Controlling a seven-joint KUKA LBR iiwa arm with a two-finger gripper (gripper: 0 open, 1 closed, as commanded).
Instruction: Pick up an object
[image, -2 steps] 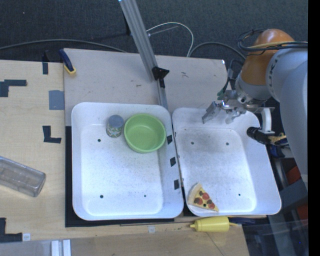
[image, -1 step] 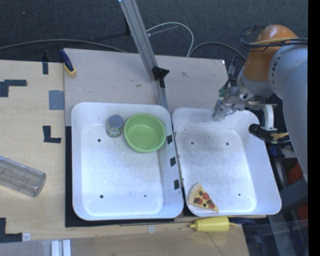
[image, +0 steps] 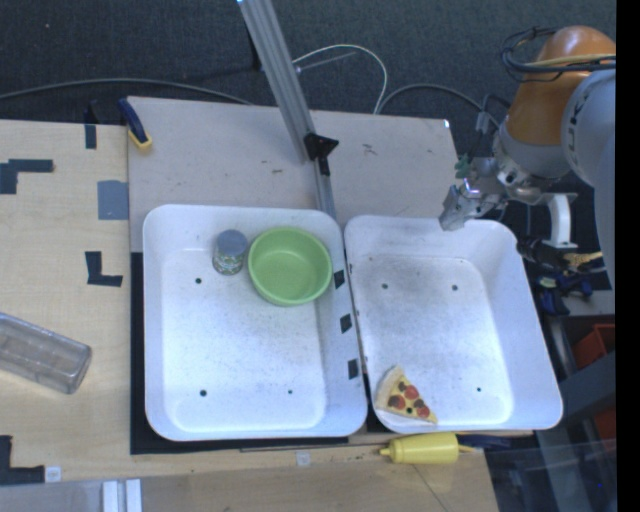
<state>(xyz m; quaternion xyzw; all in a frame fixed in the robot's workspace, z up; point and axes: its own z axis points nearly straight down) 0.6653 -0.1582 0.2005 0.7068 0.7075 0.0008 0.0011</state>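
Tool (image: 455, 216) hangs over the right bin's (image: 520, 300) far rim — finger state unclear.

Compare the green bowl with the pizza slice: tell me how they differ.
The green bowl is round and one plain colour; the pizza slice is a flat wedge, yellow with red spots. The bowl is clearly bigger. It sits in the left bin beside a small can, while the slice lies alone in the right bin, at its near left corner. Both rest away from the gripper.
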